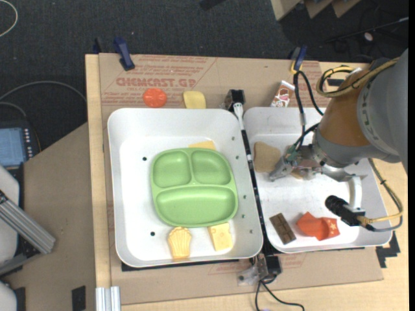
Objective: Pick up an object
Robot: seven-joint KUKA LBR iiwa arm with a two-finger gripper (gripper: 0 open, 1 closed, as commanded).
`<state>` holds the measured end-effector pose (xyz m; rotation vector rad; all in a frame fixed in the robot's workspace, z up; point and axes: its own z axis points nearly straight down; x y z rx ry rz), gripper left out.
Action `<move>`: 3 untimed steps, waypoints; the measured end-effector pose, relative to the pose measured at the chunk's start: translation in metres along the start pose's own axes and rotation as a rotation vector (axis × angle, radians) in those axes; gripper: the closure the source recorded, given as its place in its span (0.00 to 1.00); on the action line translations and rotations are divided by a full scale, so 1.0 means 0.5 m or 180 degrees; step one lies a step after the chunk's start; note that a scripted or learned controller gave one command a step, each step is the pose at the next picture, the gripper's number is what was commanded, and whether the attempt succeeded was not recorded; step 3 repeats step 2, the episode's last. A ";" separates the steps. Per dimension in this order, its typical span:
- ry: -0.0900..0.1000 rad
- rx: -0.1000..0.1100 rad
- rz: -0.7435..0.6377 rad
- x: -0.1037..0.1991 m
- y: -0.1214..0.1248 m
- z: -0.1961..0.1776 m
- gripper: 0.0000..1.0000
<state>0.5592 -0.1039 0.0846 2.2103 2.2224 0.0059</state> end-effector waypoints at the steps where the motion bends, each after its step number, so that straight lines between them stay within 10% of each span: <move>1: -0.0002 0.0001 0.0006 -0.031 0.144 0.000 0.00; 2: -0.0003 0.0009 0.0010 -0.030 0.139 -0.022 1.00; 3: -0.0003 0.0009 0.0010 -0.030 0.139 -0.022 1.00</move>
